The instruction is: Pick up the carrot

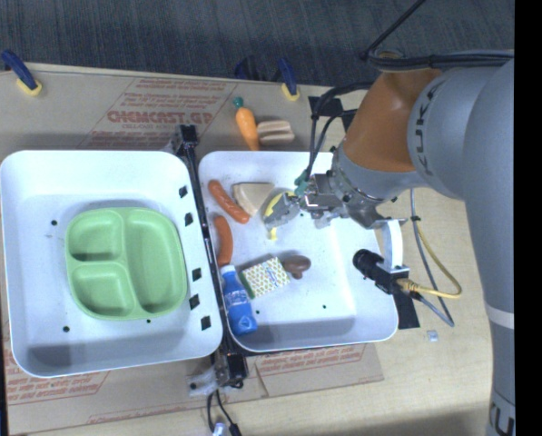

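Note:
The carrot (245,125) is orange with a green tip. It lies on the cardboard just behind the right bin's far rim, outside both bins. My gripper (289,207) hangs over the upper middle of the right bin (343,321), well in front of and to the right of the carrot. It sits right at a small yellow item (273,211) beside a pale bread wedge (251,195). The wrist hides how the gripper meets that yellow item.
A tan and pink block (276,133) lies right of the carrot. The right bin also holds two sausages (228,202), a patterned box (265,276), a brown lump (295,264) and a blue bottle (237,303). A green divided plate (125,262) fills the left bin (34,352).

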